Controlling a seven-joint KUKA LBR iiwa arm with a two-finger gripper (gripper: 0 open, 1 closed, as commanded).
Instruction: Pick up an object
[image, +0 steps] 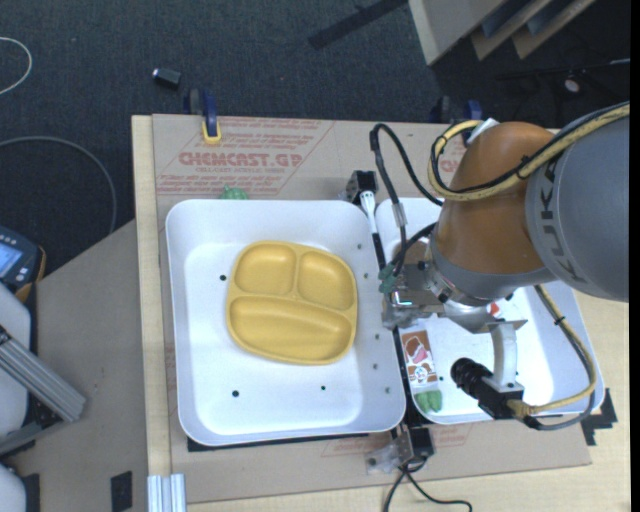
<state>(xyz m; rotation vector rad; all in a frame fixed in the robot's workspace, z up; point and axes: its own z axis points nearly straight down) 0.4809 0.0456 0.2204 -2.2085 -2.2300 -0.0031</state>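
Dark carpet surrounds the bench (250, 150), where two white bins sit side by side. Left of the arm (500, 215), a yellow divided plate (292, 302) lies mid-bin (200, 330). Under the arm, in the right bin (545, 375), lie a small card (420, 360) and a green bit (430, 401). The claw is hidden beneath the wrist; I cannot tell its state. Likely the reach step; next, a descent onto something.

Two shallow white bins sit side by side on a brown cardboard sheet (240, 155) printed with red lettering — the left bin (190, 330) and the right bin (555, 375) touch along their inner rims. A blue-and-yellow clamp (209, 115) grips the sheet's far edge, and dark carpet (80, 90) lies beyond.
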